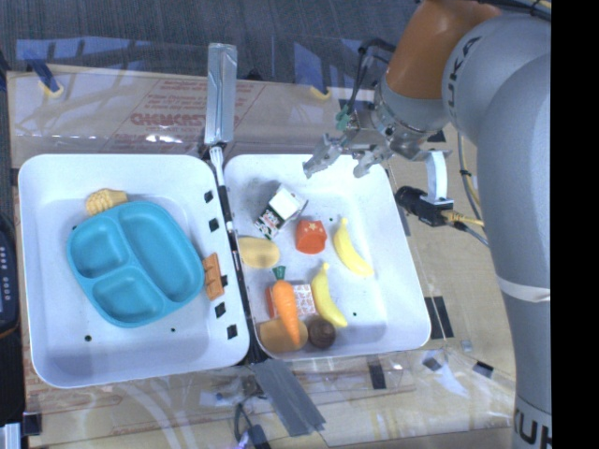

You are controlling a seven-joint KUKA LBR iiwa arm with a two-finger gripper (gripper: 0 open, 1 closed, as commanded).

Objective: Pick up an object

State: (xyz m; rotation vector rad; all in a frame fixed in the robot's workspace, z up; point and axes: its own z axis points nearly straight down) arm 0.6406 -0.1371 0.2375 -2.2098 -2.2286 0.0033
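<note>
While the gripper (341, 160) hangs over the back rim of the right bin (404, 279), its two fingers (318, 161) are spread apart with nothing between them. Nearest thing to them is the small box (280, 210), white with dark print, lying tilted just below and left of the fingertips, apart from them. Beside it sits a red-orange toy pepper (311, 236), then a yellow banana (353, 249) toward the right wall. A pale yellow potato-like lump (258, 252) lies against the left wall. Further front: a carrot (284, 309) with a green top, a second banana (327, 296), a small patterned packet (301, 297) between them, a brown round fruit (321, 333) and a tan piece (272, 337) at the front edge. These front items are crowded and touching; the box has open floor around it.

Left bin (37, 325) holds a blue divided plate (136, 262), smooth plastic, three compartments, with a yellow corn cob (106, 200) tucked at its back edge. A small orange block (214, 276) sits by the divider between bins. Both bins are shallow, white, rounded corners. Grey arm (510, 120) with orange band enters from the right. Clear plastic sheet with red lettering covers the tabletop (131, 110) behind the bins.
</note>
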